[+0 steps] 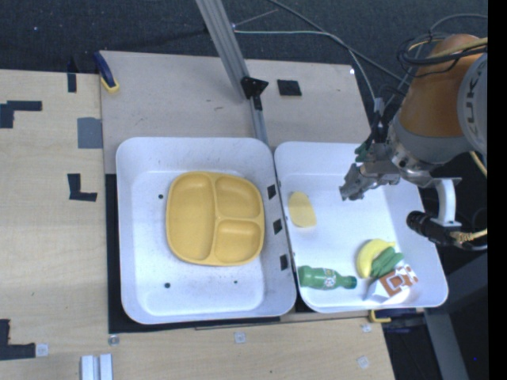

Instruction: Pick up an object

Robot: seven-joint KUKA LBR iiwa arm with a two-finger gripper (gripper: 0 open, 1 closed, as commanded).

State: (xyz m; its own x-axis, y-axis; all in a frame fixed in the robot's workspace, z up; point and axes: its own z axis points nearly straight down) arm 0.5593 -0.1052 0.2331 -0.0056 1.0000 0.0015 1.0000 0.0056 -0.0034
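Two white bins are set side by side on the bench. The left bin [131,212] is taken up by a yellow tray [215,217] with three compartments, lying flat near the middle. The right bin [333,161] is entered by the arm [444,93] from the right, and the gripper [352,187] is seen over the bin's upper right part, pointing down and to the left. Whether it is wide or narrow cannot be told, and nothing is seen held in it.

Four things are found in the right bin. A pale yellow piece [302,210] lies near the left wall, left of and a little below the gripper, apart from it. A green bottle [325,278] is laid on its side along the front edge, its cap toward the right. A banana [371,256] is placed in the front right corner, with a small green thing touching its right side. Just beside these, an orange and white box [396,282] rests against the corner. All of these are well apart from the gripper.
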